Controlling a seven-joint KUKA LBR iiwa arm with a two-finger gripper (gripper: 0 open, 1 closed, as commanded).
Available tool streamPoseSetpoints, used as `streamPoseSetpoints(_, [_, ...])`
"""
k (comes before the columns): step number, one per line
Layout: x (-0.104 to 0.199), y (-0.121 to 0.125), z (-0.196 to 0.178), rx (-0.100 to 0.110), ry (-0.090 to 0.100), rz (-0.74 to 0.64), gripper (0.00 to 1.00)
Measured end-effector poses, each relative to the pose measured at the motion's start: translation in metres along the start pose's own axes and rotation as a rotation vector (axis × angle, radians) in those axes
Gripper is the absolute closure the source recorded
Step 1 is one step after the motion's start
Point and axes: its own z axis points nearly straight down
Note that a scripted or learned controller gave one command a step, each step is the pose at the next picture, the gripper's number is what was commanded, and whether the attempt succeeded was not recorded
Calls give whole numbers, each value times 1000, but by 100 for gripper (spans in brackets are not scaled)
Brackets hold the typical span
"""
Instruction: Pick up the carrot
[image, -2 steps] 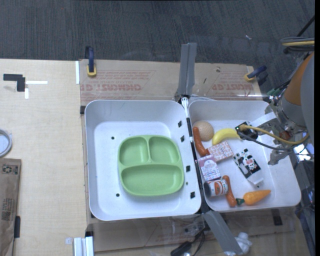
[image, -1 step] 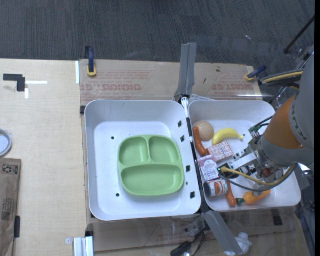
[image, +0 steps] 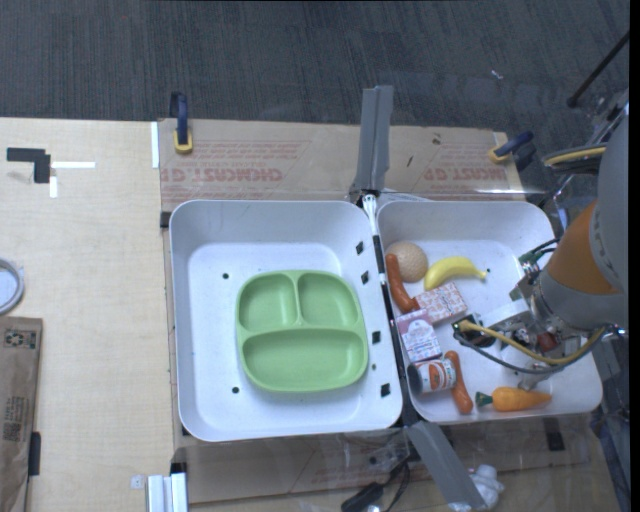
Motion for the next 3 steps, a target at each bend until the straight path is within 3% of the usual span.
streamPoseSetpoints(1, [-1,-1,-8,3,-5,-3,100])
streamPoseSetpoints(2, [4,-119,-100,-1,1,-101,100])
streamPoseSetpoints(3, [4,-119,-100,-1,1,-101,0])
